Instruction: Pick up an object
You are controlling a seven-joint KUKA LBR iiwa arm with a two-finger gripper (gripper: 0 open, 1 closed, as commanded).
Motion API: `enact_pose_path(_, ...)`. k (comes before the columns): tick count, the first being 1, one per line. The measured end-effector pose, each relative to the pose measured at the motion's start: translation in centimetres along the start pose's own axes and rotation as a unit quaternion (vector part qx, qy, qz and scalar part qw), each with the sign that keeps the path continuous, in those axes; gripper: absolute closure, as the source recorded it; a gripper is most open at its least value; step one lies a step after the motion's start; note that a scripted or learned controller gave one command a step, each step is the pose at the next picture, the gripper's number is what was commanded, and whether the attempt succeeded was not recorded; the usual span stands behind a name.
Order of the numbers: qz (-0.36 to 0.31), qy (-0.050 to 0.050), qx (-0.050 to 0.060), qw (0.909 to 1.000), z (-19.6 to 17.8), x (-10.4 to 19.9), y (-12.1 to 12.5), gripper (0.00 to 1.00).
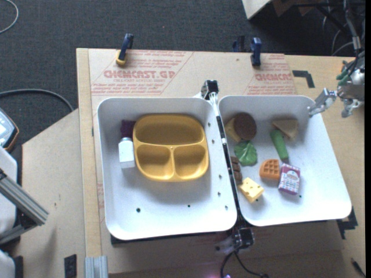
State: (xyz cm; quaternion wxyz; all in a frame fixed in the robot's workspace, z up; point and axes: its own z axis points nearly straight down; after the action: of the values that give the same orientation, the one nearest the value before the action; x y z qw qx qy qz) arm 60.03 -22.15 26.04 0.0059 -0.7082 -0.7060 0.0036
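Tool at right bin's far right rim.
Finger state cannot be told; waffle lies apart.

You see a divided tray in the left bin, a bottle just beside its left. Toy foods lie in the right bin.

This looks like a robotics lab or test workshop rather than a home. A bench board still wearing its printed protective film is held by clamps along its far edge and carries two shallow white bins. Loose cables trail over dark carpet, and what seems to be aluminium framing stands at the left edge.
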Motion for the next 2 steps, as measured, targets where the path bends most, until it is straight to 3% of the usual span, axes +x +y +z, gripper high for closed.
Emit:
enact_pose_path(1,-0.002,-0.002,-0.007,1.0000,-0.9,0.1,0.2,0.00)
enact_pose_path(2,-0.002,-0.001,-0.004,1.0000,5.0,1.0,0.2,0.00)
